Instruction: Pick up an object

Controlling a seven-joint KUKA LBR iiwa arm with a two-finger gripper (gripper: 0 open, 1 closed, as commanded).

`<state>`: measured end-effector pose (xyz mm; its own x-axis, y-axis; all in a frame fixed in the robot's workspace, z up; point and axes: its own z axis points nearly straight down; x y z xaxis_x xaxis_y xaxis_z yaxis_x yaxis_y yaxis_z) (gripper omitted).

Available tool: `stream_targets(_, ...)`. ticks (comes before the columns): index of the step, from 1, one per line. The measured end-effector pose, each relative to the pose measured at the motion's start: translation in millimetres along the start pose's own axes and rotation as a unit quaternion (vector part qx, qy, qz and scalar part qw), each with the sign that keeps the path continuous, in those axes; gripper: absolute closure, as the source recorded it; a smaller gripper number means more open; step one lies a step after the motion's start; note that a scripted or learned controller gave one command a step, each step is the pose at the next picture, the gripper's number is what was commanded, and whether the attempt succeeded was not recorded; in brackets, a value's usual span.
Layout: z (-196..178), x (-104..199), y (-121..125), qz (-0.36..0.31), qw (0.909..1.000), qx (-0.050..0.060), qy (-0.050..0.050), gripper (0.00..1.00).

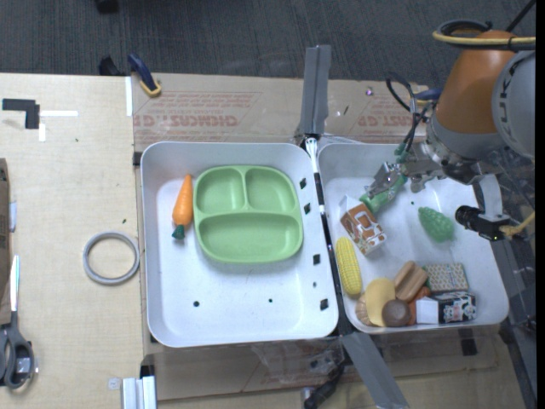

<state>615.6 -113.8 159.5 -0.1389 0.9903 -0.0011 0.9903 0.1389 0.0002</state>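
My gripper [385,180] hangs low over the back of the right bin [485,267], reaching in from the right. A small green piece [377,198] lies right at its tip; whether it is gripped is unclear. Just below that stands an orange-and-white carton [362,229]. A yellow corn cob [347,265] lies along the bin's left wall. A bumpy green toy [438,225] rests to the right of the gripper. At the bin's front sit a hot dog [410,279], a waffle [447,275], a brown ball [396,313] and a black-and-white box [447,308].
The left bin [238,318] holds a green divided plate [248,213] and a carrot [181,201] beside it. On the bench to the left lie a grey ring [111,256] and scissors [15,352]. A metal divider [316,92] rises between the bins at the back.
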Motion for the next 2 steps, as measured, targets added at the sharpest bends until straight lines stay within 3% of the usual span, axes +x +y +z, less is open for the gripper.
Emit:
stream_targets(1, 57, 13, 12, 0.006, 1.0000, 0.000, 0.000, 0.00)
stream_targets(2, 22, -10, 43, -0.015, 0.9999, -0.001, 0.000, 0.00)
